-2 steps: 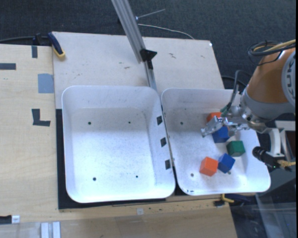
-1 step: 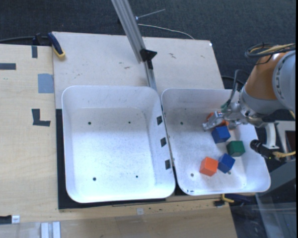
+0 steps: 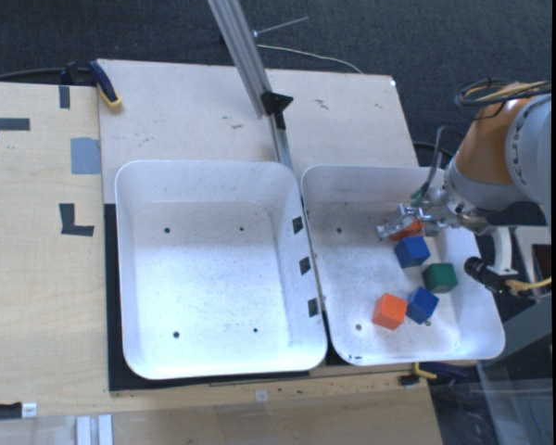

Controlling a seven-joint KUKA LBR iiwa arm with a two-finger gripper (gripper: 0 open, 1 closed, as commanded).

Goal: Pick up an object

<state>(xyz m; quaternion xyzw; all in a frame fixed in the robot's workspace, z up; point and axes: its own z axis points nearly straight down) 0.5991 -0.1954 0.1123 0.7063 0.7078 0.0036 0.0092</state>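
Note:
My gripper [image 3: 396, 227] hangs low over the upper middle of the right bin [image 3: 352, 188], reaching in from the right. A blue cube [image 3: 411, 251] lies just below and to the right of it, touching or nearly touching the gripper's tip. Whether the cube is held cannot be told. Further toward the front of the bin lie a green cube [image 3: 439, 277], a smaller blue block [image 3: 423, 304] and an orange cube [image 3: 388, 311], close together.
The left bin [image 3: 130, 248] stands beside the right one, sharing a middle wall. A metal pole [image 3: 246, 49] slants across the bench behind the bins. The arm's grey and orange wrist [image 3: 496, 151] overhangs the right bin's right rim.

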